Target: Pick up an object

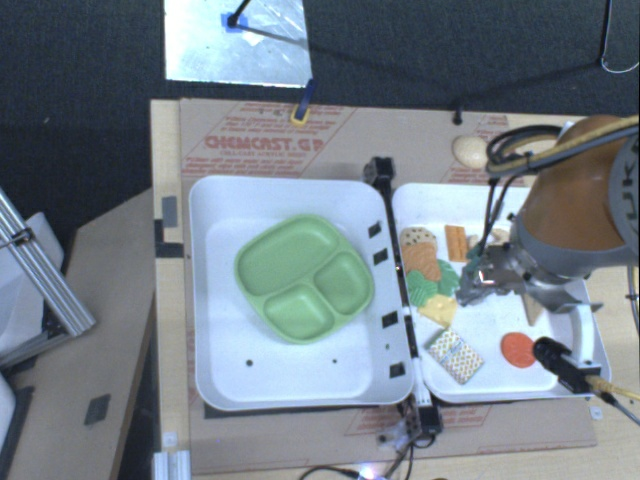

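Camera view, fixed overhead, slanted.

1. Left bin [200, 268]: holds one green divided plate [305, 278], three compartments, lying flat near the middle. Nothing sits on it.
2. Right bin [440, 203]: holds the loose pieces, crowded towards its left wall, so there are several candidates close together.
 - speckled brown toy biscuit [418, 238], at the top of the cluster;
 - orange block [455, 241], just beside the biscuit;
 - salmon-coloured piece [422, 264], touching the piece below;
 - green leafy toy [432, 286];
 - yellow wedge [438, 312], just below the green one;
 - checkered packet [456, 356], lying flat, apart from the cluster;
 - red disc [517, 349], alone near the front right.
3. Arm [575, 208]: reaches in from the right and covers the bin's right part.
4. Gripper [478, 276]: low over the right bin, just beside the green leafy toy and the yellow wedge. Whether it is open or closed cannot be told, and no piece is seen in its grasp.

Judgement: the green leafy toy or the yellow wedge looks like the likely target, as they are nearest. Neighbouring pieces touch, so one may be nudged.
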You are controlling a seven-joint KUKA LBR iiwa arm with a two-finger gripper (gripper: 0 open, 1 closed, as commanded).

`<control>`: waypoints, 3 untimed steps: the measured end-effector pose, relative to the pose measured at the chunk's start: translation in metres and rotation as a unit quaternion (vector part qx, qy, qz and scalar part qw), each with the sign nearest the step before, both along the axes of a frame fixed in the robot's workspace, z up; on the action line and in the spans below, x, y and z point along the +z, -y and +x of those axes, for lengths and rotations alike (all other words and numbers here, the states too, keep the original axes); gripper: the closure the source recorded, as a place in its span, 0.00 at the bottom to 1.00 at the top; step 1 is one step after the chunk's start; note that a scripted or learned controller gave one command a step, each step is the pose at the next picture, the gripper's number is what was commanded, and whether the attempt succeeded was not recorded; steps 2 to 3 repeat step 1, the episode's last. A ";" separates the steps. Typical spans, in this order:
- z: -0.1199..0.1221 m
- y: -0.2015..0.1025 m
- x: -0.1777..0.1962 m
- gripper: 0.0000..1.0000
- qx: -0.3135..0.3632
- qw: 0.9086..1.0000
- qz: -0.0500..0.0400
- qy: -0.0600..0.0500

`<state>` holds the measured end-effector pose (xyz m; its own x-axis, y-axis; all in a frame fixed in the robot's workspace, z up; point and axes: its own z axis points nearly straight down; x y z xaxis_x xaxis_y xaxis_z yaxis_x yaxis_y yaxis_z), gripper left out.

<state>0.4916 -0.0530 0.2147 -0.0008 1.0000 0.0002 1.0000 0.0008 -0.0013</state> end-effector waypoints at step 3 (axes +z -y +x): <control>-0.004 -0.003 0.020 1.00 0.002 1.000 0.000 0.002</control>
